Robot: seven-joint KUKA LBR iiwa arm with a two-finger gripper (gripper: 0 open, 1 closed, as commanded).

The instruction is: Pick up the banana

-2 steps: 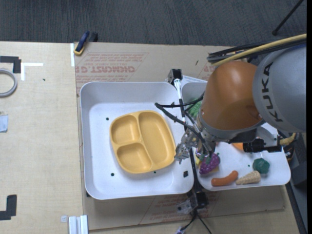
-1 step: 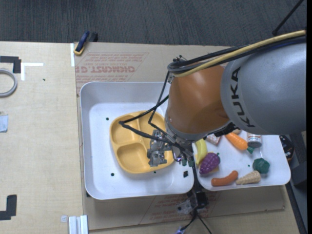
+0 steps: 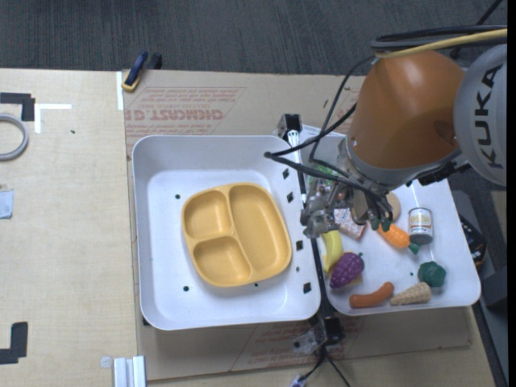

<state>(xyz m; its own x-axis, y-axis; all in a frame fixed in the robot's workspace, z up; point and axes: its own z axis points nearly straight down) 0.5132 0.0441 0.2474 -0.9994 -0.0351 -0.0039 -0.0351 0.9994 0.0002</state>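
Wooden bench (image 3: 64, 256), right bin (image 3: 451, 289): banana (image 3: 331, 248) beneath tool (image 3: 316, 218), tool state indiscernible. Risk: grapes (image 3: 346, 270) touching, possibly snagged instead.

Bins: two white bins, the left bin (image 3: 153, 240) and the right bin (image 3: 459, 240), side by side on the tabletop (image 3: 64, 256).
Plates: one yellow plate (image 3: 235, 234) with three compartments, in the left bin.
Bananas: one banana (image 3: 331, 250).
Grapes: one purple bunch of grapes (image 3: 347, 269).
Carrots: one carrot (image 3: 394, 237).
Cans: one small can (image 3: 419, 224).
Sausages: one sausage (image 3: 372, 297).
Cones: one tan cone (image 3: 411, 294).
Green items: one dark green item (image 3: 432, 274), kind unclear.
Packets: one pinkish packet (image 3: 351, 226), partly hidden under the arm.
Arms: one arm (image 3: 411, 119).
Tape rolls: one ring of tape (image 3: 11, 138) at the tabletop's left edge.
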